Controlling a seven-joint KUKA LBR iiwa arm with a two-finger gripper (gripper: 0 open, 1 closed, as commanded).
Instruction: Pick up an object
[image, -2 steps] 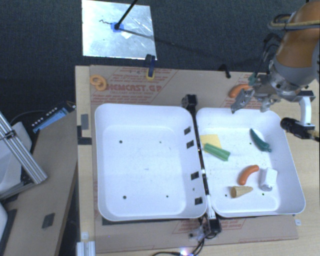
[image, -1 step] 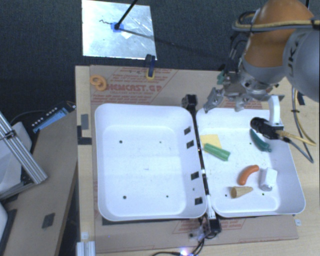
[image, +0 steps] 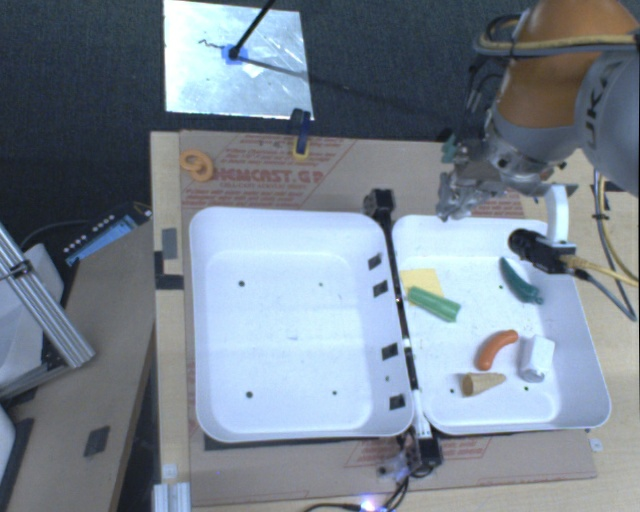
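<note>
Tan cone (image: 481, 383), orange sausage (image: 496, 348), green cylinder (image: 434, 303) on smooth white bin (image: 575, 400).

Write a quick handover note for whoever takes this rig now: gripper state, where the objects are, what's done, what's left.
Gripper: above the far edge of the right bin, holding nothing visible; finger state unclear.
Objects, all in the right bin: yellow square, green cylinder, dark green piece, orange sausage, tan cone, white piece.
Done: no pick yet.
Left: descend, grasp one object, lift.
</note>
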